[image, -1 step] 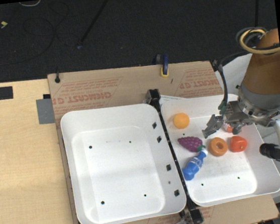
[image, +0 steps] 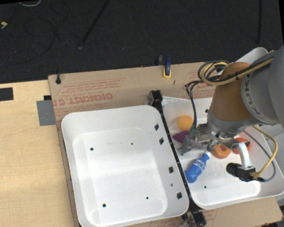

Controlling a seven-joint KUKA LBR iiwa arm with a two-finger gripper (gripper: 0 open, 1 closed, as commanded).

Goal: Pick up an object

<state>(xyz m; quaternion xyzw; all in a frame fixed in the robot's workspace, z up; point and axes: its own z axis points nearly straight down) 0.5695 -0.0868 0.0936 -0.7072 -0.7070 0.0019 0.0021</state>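
the arm comes in from three o'clock and its gripper [image: 193,142] hangs low over the right bin [image: 234,194], close to that bin's nine o'clock wall. whether the pincer is open or closed i cannot tell from here, the metal is too tangled with what lies under it. just beside it at ten o'clock sits a purple object [image: 180,137], and at twelve o'clock an orange ball [image: 185,121]; a blue bottle [image: 197,167] lies tilted at six o'clock, near but apart. the bottle looks the likeliest pick: light, stiff plastic, probably slick, best pinched across its body rather than the narrow cap end. the ball would likely roll away from a glancing grip. the left bin [image: 92,214] sits alongside at nine o'clock.
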